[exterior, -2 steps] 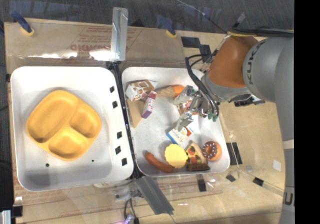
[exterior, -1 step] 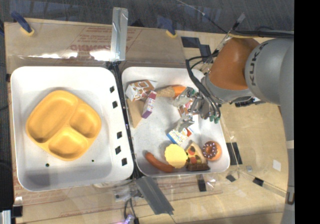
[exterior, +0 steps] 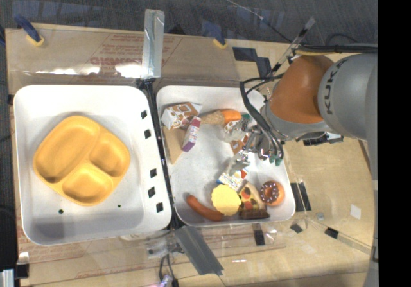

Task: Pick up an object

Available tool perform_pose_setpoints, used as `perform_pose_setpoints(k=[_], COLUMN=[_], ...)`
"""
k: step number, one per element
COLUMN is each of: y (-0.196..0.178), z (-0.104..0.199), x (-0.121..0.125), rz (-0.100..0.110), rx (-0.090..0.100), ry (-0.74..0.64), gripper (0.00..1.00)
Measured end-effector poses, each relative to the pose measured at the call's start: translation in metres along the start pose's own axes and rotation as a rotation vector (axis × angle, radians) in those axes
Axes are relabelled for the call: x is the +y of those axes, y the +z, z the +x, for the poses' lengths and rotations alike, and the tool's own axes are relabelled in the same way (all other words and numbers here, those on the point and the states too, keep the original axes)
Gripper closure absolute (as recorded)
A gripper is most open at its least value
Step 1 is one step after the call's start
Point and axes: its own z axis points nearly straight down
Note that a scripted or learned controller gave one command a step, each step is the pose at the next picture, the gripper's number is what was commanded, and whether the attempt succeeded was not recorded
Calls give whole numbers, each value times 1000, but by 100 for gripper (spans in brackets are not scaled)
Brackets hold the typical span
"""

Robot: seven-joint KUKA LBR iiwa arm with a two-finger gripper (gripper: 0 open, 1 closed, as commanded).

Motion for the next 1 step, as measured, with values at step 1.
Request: perform_pose_setpoints(k=[1], y=[1], z=[3], x=[4], rz=[3], rx=[5], ry=[122], gripper=[0])
